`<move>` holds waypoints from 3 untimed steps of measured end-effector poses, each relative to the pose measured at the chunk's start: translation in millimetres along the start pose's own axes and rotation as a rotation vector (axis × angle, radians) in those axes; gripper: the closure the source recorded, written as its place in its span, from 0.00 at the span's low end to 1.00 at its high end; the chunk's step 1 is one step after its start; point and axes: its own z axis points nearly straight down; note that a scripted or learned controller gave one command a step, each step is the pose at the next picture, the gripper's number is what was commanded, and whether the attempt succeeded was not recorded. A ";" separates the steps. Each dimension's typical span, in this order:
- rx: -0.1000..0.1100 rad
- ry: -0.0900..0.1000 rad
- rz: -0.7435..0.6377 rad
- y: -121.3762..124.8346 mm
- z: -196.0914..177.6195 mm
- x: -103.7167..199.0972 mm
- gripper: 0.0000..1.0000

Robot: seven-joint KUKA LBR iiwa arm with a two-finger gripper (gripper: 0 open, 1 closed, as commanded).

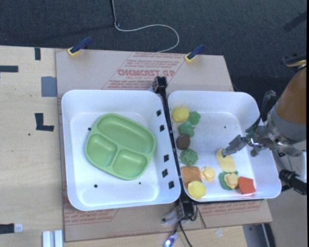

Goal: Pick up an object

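Gripper (232, 151) hangs low over the right bin (216, 98), fingers pointing left, tip directly above the upper edge of the pale yellow piece (226, 162). Can't tell how it's set: open or closed, contact or not, too small to resolve. Nothing visibly between the tips. Nearest target is that yellow piece, just below the tip toward the bin's front; its long axis runs roughly front to back. Orange block (246, 185) and green-yellow piece (228, 180) lie further front. Judgement: short descent, slight shift frontward.

arm reaches in from right, wrist bent low, gripper (232, 149) angled down-left (orange band just above wrist).
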 end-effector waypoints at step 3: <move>-0.015 0.003 -0.008 -6.1 -123.2 221.7 0.00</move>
